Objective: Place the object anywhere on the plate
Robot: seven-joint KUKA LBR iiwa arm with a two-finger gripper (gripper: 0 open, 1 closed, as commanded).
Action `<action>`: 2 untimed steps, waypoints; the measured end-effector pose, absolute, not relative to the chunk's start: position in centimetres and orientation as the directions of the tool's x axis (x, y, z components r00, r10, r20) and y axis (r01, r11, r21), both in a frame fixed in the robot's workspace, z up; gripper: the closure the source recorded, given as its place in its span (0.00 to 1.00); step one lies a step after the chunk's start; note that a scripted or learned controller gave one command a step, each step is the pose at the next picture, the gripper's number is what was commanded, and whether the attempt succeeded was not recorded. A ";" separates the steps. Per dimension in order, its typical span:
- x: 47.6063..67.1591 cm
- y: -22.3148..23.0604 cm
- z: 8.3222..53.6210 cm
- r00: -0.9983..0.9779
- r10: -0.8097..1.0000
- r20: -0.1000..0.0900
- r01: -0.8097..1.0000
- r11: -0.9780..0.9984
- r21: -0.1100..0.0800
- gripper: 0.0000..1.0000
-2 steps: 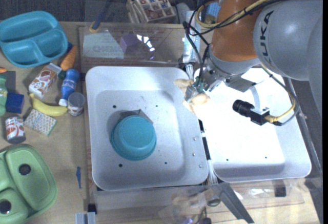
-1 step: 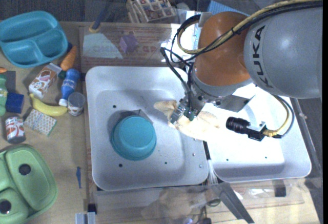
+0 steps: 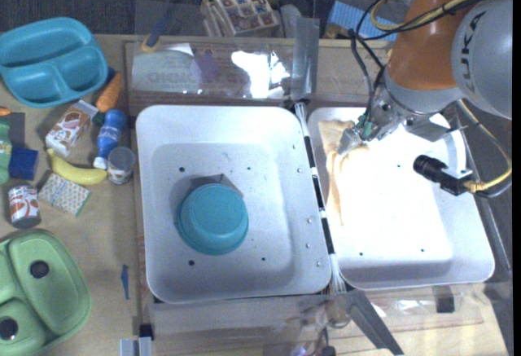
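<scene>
1. The round teal plastic plate [image 3: 213, 218] sits in the left shallow white bin [image 3: 163, 134], slightly towards 7 o'clock of its centre.
2. The grey arm with an orange band [image 3: 431, 28] reaches down to 11 o'clock in the right shallow white bin [image 3: 456, 265]. The jaws hang there, and glare makes it impossible to tell whether they are clenched, released or grasping anything.
3. I cannot make out the object to be placed with certainty. A pale tan patch [image 3: 332, 171] lies along the bin's 9 o'clock wall, just under the jaws, and may be it.
4. Risks:
   - Closing so near the wall could snag the rim or pinch nothing.
   - A thin grip could let the thing drop while crossing the divide between the bins.
   - A release towards 12 o'clock would miss the plate.
</scene>
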State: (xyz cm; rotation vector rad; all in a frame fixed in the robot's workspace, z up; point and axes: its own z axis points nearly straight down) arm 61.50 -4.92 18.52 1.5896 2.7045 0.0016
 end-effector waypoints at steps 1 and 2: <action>60.3 -3.7 18.5 -0.109 0.994 0.000 0.994 0.109 -0.001 1.00; 57.8 2.4 18.6 -0.056 0.998 -0.001 0.998 0.056 0.000 1.00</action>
